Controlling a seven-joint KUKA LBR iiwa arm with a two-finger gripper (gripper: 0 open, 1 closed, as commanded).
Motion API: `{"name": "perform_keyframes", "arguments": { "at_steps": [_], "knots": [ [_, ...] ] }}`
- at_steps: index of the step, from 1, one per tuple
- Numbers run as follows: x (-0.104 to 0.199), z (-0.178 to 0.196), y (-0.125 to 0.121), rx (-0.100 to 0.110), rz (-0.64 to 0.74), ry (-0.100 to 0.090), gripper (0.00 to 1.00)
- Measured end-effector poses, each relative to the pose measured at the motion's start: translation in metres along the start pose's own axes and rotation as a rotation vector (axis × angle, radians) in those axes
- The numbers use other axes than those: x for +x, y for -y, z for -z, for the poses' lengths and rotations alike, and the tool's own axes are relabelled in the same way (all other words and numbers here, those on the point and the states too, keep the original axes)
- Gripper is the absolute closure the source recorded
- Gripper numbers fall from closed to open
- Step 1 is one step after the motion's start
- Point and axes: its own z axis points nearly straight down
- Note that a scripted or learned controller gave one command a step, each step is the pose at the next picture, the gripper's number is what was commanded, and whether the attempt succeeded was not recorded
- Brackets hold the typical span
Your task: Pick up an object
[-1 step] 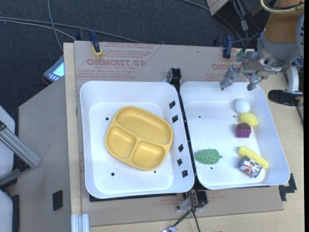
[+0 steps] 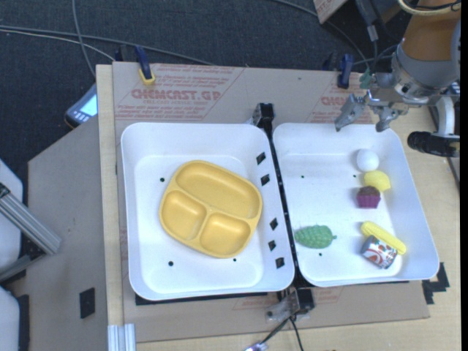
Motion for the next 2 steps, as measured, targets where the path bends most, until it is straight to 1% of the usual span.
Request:
{"name": "perform_keyframes", "arguments": {
  "at_steps": [1,2],
  "knots": [
    [-0.004,-0.042,-0.002,0.004,0.000,0.000,0.00],
    [-0.008,-0.104,0.003,0.007,-0.001,-0.001,0.00]
  ]
}}
